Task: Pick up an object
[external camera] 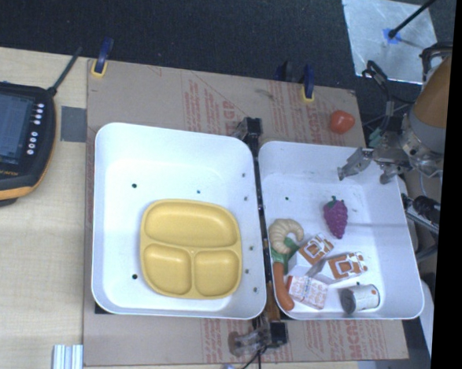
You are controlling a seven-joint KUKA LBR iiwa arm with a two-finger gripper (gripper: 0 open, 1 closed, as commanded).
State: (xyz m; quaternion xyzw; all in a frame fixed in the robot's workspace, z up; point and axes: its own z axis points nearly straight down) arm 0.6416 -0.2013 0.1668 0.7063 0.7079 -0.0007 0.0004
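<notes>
Near edge of right bin (401, 231): grey can (360, 297), carrot (281, 284), small packets (308, 291). Mid-bin: croissant (284, 232), purple grapes (336, 216). Left bin (122, 156) holds yellow divided tray (191, 248). Far right: claw (368, 167) above right bin's far edge, fingers spread, pinching nothing. Red tomato (342, 121) sits on counter (20, 267) beyond bin.

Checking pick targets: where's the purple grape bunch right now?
The purple grape bunch lies in the right bin, upper middle, apart from the pile below it, with the tool above it near the far rim.
</notes>
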